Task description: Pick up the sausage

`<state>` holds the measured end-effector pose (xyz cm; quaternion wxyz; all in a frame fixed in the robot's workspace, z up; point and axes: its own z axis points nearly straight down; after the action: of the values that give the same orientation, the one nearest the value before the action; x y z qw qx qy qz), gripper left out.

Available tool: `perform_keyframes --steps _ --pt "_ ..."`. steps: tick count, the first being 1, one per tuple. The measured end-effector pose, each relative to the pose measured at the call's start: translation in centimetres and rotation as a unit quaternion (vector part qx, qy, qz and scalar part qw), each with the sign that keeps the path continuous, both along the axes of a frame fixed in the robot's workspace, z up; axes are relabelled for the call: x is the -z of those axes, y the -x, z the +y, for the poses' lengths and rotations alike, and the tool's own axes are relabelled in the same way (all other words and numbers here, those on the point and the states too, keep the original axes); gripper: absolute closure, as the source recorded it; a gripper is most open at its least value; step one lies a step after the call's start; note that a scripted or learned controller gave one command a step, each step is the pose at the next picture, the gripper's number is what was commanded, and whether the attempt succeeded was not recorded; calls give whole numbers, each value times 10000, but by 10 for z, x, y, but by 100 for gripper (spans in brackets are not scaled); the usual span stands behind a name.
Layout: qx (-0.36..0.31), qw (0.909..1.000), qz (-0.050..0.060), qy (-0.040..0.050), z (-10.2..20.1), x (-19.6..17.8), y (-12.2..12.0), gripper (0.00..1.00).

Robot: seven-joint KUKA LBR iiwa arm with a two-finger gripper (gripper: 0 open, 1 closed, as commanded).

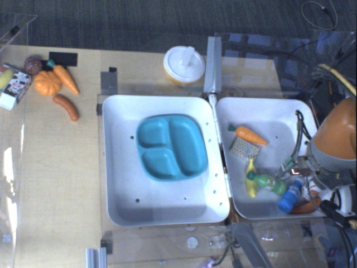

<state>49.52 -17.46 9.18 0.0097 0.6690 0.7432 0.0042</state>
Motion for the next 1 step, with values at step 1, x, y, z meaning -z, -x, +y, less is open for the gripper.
perform_keyframes --steps 1 --pt "-32 10000 86 -30 -31 -41 7 100"
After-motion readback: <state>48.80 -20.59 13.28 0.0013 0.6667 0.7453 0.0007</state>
